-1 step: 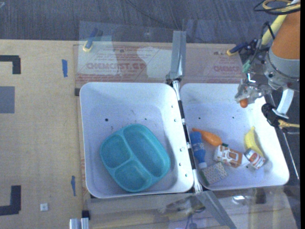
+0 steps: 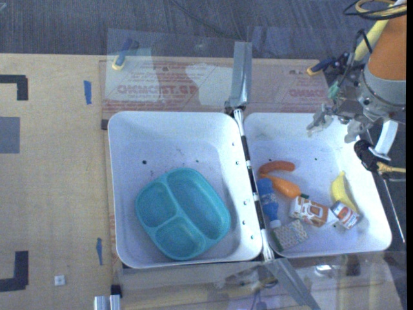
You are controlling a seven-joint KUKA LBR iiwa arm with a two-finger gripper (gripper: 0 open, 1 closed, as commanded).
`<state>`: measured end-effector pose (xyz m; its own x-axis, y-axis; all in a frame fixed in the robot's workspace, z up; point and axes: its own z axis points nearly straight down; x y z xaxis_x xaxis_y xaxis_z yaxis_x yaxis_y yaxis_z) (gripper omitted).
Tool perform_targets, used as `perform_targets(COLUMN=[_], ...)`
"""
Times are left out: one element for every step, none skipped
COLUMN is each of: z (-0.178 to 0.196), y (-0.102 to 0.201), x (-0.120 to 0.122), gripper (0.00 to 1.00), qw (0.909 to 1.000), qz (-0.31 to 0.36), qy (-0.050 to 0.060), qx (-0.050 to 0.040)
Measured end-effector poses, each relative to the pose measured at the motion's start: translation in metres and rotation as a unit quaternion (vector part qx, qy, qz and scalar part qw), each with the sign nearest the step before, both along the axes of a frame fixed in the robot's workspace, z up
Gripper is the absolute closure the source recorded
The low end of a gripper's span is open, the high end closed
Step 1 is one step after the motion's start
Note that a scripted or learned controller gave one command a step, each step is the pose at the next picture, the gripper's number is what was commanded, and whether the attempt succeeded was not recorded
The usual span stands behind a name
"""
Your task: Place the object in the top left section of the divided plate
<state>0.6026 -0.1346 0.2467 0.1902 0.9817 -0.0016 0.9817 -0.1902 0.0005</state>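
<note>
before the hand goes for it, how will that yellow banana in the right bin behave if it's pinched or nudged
The banana looks smooth and curved, so it may slip or pivot between fingers. It looks like a small toy, so it is probably light and stiff. It lies near the right bin wall, so a nudge would likely slide it against the wall rather than roll it.

A teal plastic divided plate [image 2: 183, 213] is seen in the white left bin [image 2: 122, 141]. In the white right bin [image 2: 284, 134], a yellow banana [image 2: 342, 193], an orange carrot [image 2: 286, 186] and a red-orange sausage [image 2: 277, 167] are seen.
</note>
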Motion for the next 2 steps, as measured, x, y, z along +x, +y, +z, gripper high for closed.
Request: perform_targets(z=[-0.062,-0.063], y=[0.043,0.11], x=[-0.052,-0.101], gripper=[0.0,0.0], qw=[0.9989,0.9998], qz=[0.047,-0.022], qy=[0.0,0.002], qx=[0.001,0.0015])
